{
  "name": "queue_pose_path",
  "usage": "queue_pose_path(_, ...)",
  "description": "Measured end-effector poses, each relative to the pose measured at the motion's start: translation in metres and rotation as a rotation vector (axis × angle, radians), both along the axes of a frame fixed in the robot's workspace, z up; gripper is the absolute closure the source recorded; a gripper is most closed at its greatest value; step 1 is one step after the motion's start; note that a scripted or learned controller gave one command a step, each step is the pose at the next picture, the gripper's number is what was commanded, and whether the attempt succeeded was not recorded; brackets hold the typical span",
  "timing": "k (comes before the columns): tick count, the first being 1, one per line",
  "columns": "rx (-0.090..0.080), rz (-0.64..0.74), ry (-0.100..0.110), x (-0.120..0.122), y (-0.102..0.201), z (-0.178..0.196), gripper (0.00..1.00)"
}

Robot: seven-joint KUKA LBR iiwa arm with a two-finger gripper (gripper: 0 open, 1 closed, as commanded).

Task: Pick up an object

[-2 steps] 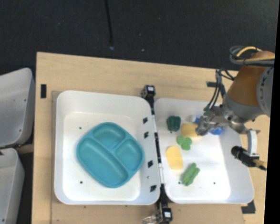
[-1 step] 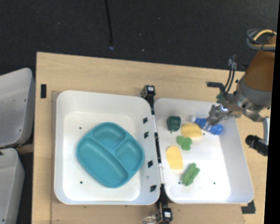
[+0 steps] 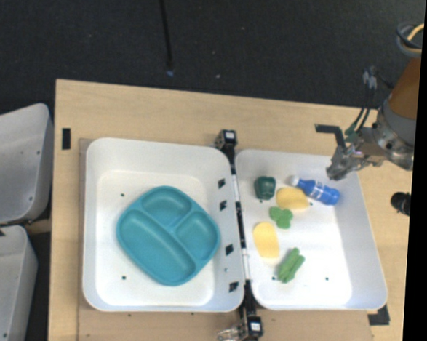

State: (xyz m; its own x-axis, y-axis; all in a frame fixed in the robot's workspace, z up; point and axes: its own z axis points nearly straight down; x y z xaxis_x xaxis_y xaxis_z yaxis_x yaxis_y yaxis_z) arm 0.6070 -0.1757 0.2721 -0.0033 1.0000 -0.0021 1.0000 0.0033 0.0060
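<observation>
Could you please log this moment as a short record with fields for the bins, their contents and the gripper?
left bin: teal divided tray
right bin: blue bottle, dark green piece, two yellow pieces, two green pieces
gripper: above right bin's far edge, near blue bottle, holding nothing visible

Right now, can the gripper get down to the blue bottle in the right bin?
Probably yes. The gripper hangs just beside the blue bottle, with nothing above it; only the yellow piece touches its left side.
</observation>
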Motion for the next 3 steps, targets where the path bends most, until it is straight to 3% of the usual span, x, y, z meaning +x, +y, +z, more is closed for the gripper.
queue_pose_path(3,0.001,0.001,0.005,0.027,0.143,-0.018,1.00)
